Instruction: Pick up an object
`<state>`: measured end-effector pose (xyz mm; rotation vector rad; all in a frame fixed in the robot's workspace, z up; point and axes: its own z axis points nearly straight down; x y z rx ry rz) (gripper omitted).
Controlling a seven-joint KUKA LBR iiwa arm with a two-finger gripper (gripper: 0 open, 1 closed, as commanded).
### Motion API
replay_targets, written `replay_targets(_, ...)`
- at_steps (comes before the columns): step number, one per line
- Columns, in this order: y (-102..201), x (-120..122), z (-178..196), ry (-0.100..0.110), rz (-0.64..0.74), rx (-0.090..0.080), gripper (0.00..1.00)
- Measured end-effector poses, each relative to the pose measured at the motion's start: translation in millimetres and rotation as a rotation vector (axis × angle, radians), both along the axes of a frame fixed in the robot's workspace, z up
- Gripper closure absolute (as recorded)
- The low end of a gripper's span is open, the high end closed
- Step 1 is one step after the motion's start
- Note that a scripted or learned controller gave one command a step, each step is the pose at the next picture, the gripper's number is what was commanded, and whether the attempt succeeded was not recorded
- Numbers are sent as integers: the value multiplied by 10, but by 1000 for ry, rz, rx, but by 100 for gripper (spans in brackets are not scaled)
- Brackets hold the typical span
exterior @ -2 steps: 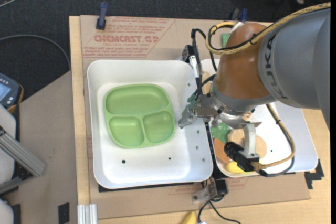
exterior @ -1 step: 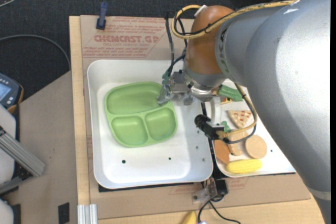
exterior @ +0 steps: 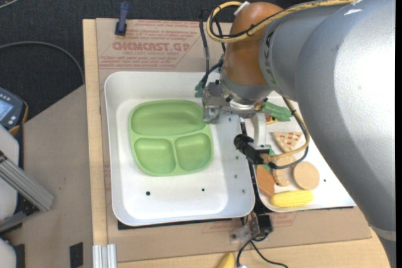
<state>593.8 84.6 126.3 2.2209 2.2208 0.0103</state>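
So, left to right: the left shallow white bin (exterior: 125, 194) holds one thing, a light green plastic divided plate (exterior: 171, 136) with one long compartment on top and two smaller ones below. It lies flat in the bin's upper half, closer to the right wall than the left. All three compartments look bare.

The grey arm with the orange band (exterior: 251, 47) comes in from the right and hangs over the wall between the two bins. The gripper (exterior: 212, 111) sits at the plate's upper right edge, touching or just above it; can't tell which. Can't tell whether it is open or closed either, as the wrist hides that.

The right white bin (exterior: 326, 201) is mostly covered by the arm. Visible in it: a green leafy toy piece (exterior: 277, 112) near the top, a toy pizza slice (exterior: 287, 140), a round tan cookie-like disc (exterior: 307, 176), an orange piece (exterior: 266, 182), and a yellow toy corn cob (exterior: 291, 199) at the front edge.
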Motion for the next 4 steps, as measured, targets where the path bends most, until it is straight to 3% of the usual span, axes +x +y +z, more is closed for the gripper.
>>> replay_targets(1,1005,-303,806,-2,12,4,100)
replay_targets(2,592,-1185,938,13,-3,-4,100)
replay_targets(3,-177,-753,1176,0,-9,-7,100)
replay_targets(4,-28,-1151,1689,0,2,-2,100)
